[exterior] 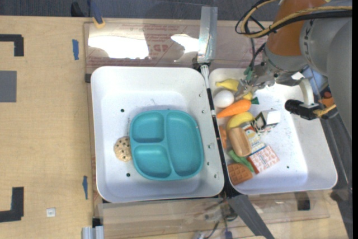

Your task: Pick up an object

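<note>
In the right bin (pixel 313 170), several toy foods crowd against the left wall. A yellow piece (pixel 226 84) lies at the top, then a white egg (pixel 224 99), an orange carrot (pixel 235 108) and a second yellow piece (pixel 239 120). Below them are a brown bread roll (pixel 239 141), a small red-and-white carton (pixel 263 158) and a brown waffle-like piece (pixel 240 174). My gripper (pixel 249 84) hangs low over the top of this pile, between the upper yellow piece and the carrot's leafy end. Nothing is visibly held in it.
The left bin (pixel 106 120) holds a teal divided plate (pixel 166 144) and a cookie (pixel 122 148) beside the plate's left edge. A small white block (pixel 273 117) lies mid-bin on the right. A black handle-like part (pixel 299 108) juts from the arm.
</note>
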`<action>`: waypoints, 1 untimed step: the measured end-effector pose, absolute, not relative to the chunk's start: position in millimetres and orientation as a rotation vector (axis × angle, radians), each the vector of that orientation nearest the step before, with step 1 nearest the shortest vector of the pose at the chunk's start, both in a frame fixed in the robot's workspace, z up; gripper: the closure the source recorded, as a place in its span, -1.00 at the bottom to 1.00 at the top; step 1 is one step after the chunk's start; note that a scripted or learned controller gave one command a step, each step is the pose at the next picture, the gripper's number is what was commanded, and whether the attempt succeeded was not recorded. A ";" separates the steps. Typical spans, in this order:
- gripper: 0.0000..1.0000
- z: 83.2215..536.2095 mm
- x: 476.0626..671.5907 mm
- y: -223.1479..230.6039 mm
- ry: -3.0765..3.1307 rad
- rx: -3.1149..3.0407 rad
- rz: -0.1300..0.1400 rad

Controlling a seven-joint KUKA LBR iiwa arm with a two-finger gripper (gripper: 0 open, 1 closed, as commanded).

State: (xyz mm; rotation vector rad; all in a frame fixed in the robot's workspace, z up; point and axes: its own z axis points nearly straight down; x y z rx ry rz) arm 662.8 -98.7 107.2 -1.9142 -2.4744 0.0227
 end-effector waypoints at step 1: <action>1.00 187.4 664.6 -22.9 -2.235 -2.214 -0.008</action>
